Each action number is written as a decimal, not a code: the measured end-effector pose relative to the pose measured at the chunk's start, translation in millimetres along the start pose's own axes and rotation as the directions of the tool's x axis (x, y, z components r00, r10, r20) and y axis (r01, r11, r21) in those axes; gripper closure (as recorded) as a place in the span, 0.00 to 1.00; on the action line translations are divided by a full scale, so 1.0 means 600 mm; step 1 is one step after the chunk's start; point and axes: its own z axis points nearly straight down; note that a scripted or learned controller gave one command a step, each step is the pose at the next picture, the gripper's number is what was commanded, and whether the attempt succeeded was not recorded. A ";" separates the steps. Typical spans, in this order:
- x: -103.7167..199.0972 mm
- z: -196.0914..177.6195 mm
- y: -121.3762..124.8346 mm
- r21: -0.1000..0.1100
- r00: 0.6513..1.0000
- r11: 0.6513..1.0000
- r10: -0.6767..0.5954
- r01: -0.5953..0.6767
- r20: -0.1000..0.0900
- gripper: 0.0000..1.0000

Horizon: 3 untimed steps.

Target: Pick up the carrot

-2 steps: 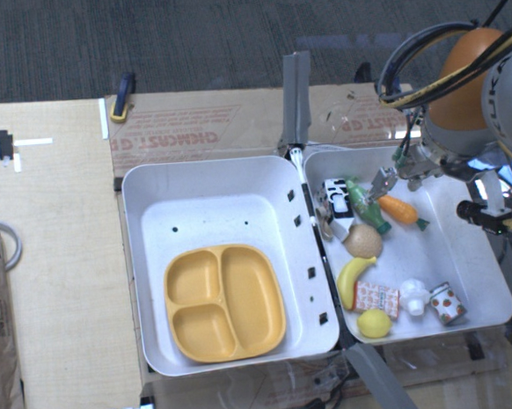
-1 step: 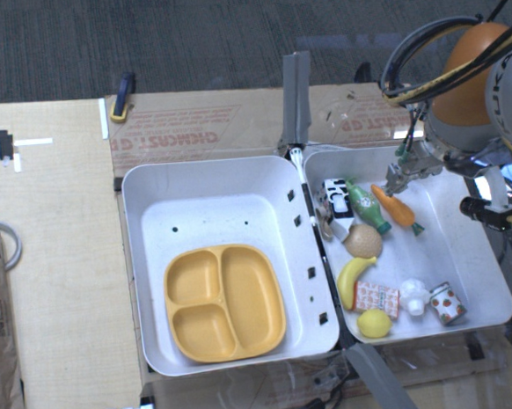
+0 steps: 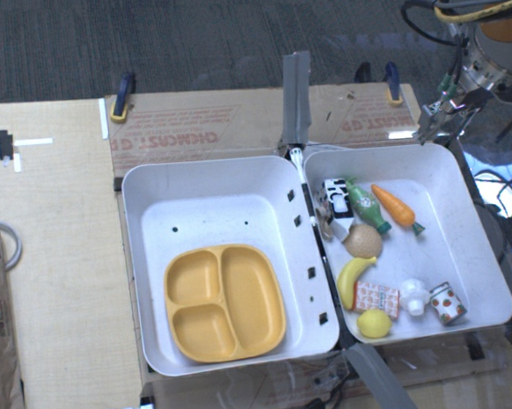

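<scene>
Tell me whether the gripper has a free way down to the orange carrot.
Probably yes. The orange carrot lies uncovered in the right white bin, apart from the green bottle; the gripper hangs past the bin's far corner.

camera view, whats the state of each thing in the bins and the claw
carrot: lying loose in the right bin, apart from the claw
green bottle: lying on its side beside the carrot
banana: lying flat
lemon: resting at the near wall
yellow plate: flat in the left bin, compartments bare
claw: above the right bin's far corner, holding nothing
</scene>
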 end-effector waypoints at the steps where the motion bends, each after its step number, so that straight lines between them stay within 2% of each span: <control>1: -0.001 -0.013 0.001 0.000 1.000 1.000 0.000 0.000 0.002 1.00; 3: -0.005 -0.043 0.003 -0.002 1.000 1.000 -0.002 0.002 0.005 1.00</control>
